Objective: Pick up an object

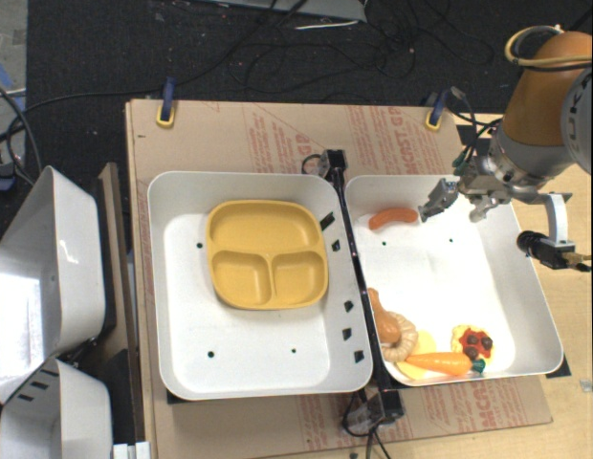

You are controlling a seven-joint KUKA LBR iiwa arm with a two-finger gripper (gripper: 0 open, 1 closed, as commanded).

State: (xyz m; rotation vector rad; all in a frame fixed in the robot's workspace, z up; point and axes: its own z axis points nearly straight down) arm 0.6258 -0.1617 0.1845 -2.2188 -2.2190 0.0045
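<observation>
An orange-red sausage [392,219] lies near the far left corner of the right bin [526,295]. My gripper [453,213] hangs just to the right of it, over the far part of that bin. Its fingers are spread open and nothing sits between them. The left fingertip [430,208] is close to the sausage's right end, but I cannot tell if they touch. At the near edge of the right bin lie a pinkish-orange shrimp-like piece [390,330], a carrot [438,361], a pale yellow piece [424,342] and a small yellow item with red and dark toppings [472,340].
The left bin [172,285] holds a yellow three-compartment plate [268,253]. A black divider [352,266] with clips runs between the bins. The arm's orange band [550,75] stands above the far right corner. White tubs [43,275] sit off the bench at left.
</observation>
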